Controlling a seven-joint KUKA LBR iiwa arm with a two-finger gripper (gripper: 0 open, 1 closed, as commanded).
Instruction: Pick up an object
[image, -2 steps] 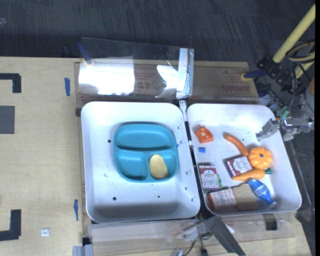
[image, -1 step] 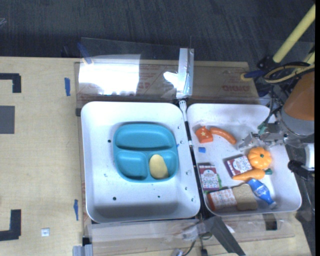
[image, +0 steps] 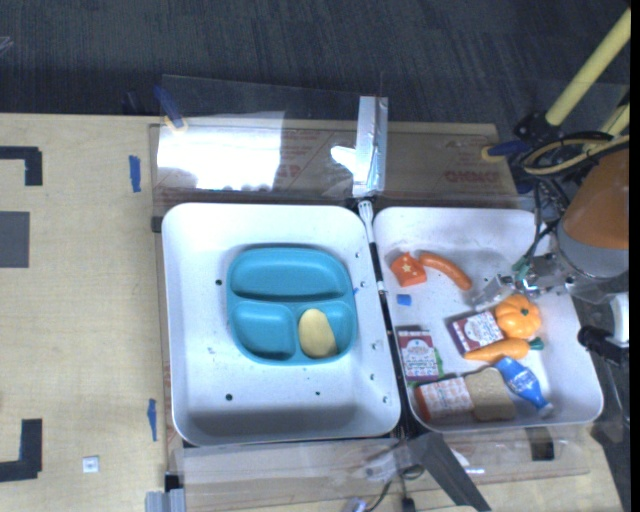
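The left bin (image: 190, 330) holds a blue tray (image: 270, 290) with a yellow lemon (image: 317, 332) in its lower right compartment; in the right bin (image: 590, 395) my gripper (image: 505, 285) hovers just beside a small pumpkin (image: 518, 315); how far my fingers stand apart I cannot tell; nearby lie a carrot (image: 445, 267), packets (image: 418, 352) and a bottle (image: 523, 384).
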